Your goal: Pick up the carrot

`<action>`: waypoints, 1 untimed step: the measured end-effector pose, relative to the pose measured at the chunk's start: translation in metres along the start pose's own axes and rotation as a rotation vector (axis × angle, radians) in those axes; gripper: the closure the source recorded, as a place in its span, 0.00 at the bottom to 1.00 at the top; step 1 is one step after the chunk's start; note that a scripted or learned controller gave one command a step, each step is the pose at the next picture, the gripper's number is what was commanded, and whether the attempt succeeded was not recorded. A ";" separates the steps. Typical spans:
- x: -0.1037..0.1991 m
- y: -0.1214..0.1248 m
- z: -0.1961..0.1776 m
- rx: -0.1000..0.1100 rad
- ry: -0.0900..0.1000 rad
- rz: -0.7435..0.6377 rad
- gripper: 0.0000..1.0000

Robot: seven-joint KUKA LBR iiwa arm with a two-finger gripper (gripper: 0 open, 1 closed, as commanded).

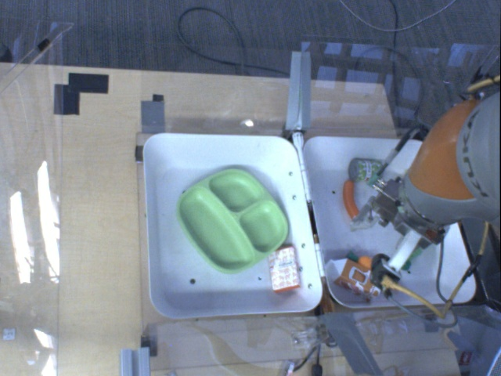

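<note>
A robotics lab: a pale wooden bench carries 2 white bins bolted side by side on metal brackets, clear safety panels stand at its far edge, and loose cables (black) trail over grey carpet beyond.

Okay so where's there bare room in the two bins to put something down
Left bin: bare floor along the left wall and the top edge, around the green tray; the box crowds the bottom right. Right bin: a bare strip left of the carrot; the rest is crowded by the arm.
</note>
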State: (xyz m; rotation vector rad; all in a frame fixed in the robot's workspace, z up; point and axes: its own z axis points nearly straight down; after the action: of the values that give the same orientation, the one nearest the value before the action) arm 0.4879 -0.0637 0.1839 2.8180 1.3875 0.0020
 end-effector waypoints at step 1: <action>-0.018 0.017 0.095 -0.008 0.006 -0.109 0.00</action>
State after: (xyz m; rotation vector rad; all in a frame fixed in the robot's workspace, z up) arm 0.4908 -0.0888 0.0888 2.7338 1.5369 0.0162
